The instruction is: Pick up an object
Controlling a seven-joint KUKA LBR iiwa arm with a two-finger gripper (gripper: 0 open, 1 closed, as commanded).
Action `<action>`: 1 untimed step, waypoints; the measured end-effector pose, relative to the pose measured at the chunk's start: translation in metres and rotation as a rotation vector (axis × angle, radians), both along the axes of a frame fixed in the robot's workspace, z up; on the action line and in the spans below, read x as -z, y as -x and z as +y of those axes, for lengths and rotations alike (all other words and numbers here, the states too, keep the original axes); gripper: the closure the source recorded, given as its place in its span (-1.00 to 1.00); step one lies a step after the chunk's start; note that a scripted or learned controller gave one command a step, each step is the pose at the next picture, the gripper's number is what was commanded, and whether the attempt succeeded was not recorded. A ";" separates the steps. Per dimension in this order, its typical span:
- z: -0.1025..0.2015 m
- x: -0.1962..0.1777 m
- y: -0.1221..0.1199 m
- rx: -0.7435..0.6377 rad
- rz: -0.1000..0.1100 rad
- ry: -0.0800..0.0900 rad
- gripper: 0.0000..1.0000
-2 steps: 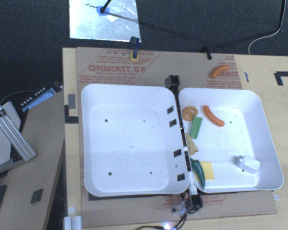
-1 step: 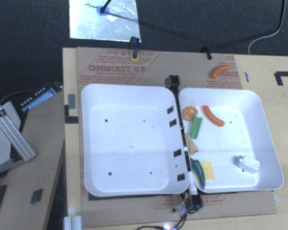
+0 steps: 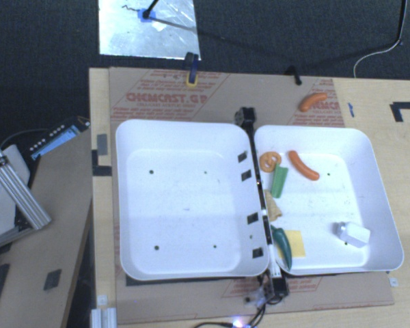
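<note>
Pincer apart or together, I cannot tell. A sausage [image 3: 304, 165], a pretzel [image 3: 269, 160] and a white block [image 3: 350, 234] lie in the right bin [image 3: 380, 176].

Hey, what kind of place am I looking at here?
Probably a robotics lab test bench: two white bins side by side on a board, toy food such as a sausage inside, and a cable on dark carpet.

Bright, even overhead light washes both white bins [image 3: 191, 203] nearly featureless, with a soft bluish cast. A silvery sheet [image 3: 149, 19] on the dark floor at the top glares unevenly. Shadows are faint and short. The whole view is slightly soft and grainy, with small items blurred at their edges.
</note>
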State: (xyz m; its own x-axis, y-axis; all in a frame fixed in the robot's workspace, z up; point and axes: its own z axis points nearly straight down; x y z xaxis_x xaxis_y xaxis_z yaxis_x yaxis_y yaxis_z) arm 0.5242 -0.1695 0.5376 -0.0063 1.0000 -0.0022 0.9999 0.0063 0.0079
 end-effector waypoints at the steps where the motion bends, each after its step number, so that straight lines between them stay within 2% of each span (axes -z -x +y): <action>1: -0.038 0.004 -0.070 0.005 0.005 0.001 1.00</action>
